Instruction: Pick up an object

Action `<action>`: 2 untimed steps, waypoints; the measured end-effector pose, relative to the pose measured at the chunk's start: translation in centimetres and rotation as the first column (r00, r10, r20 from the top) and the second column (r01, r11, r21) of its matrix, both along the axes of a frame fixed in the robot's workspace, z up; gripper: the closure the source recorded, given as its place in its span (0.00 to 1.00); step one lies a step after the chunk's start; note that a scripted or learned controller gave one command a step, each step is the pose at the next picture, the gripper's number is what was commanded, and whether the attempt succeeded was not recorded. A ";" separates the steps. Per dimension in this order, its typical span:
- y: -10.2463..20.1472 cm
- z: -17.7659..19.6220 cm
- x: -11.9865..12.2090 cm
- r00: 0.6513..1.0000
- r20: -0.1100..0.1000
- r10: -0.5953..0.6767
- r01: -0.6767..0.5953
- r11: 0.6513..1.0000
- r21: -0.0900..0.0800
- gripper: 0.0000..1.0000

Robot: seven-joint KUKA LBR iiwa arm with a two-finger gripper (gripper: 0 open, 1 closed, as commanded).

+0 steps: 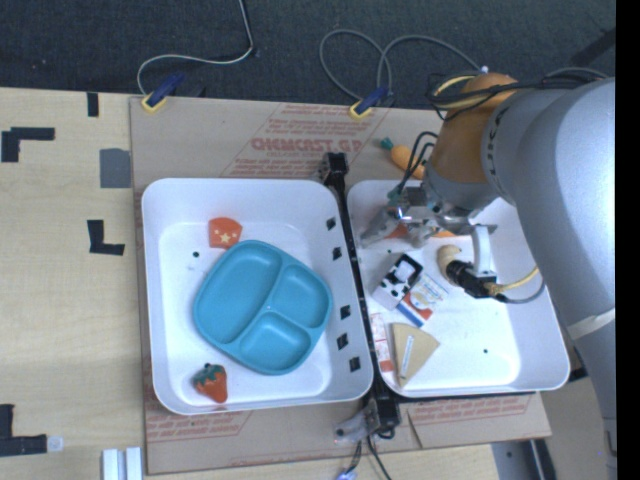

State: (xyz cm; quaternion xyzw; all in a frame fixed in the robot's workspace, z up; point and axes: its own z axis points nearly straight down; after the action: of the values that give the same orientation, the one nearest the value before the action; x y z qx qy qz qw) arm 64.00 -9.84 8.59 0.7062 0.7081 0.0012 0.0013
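We found the arm (540,168) reaching in from the right of the frame, its gripper (400,223) lowered into the upper left part of the right bin (500,363), close beside the divider between the two bins. We judged this to be the approach or grasp step of a pick, with nothing yet lifted clear.

The likeliest targets lay in that same bin, just below the gripper: a small black-and-white object (402,273), a flat card with red and blue marks (420,303), and a tan wedge (412,350) lower down. A trace of orange (402,232) showed right under the wrist hardware. The left bin (160,268) held a blue divided plate (262,306), an orange piece with a star (224,232) and a strawberry toy (211,382), all well apart from the gripper.

We could not tell whether the jaws stood open or closed; metal parts and cables at the wrist blurred together there. Whether the orange trace lay between them was equally unclear. In our judgement, the next move called for a firm close and a straight lift.
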 end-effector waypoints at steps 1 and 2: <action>-0.1 0.0 1.5 1.000 -0.004 -0.001 0.001 1.000 0.001 0.00; -1.3 -0.1 2.7 1.000 -0.019 -0.002 0.002 1.000 0.009 0.00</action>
State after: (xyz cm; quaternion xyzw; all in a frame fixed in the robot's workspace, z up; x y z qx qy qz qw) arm 66.65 -11.13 8.49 0.7069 0.7073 -0.0024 -0.0088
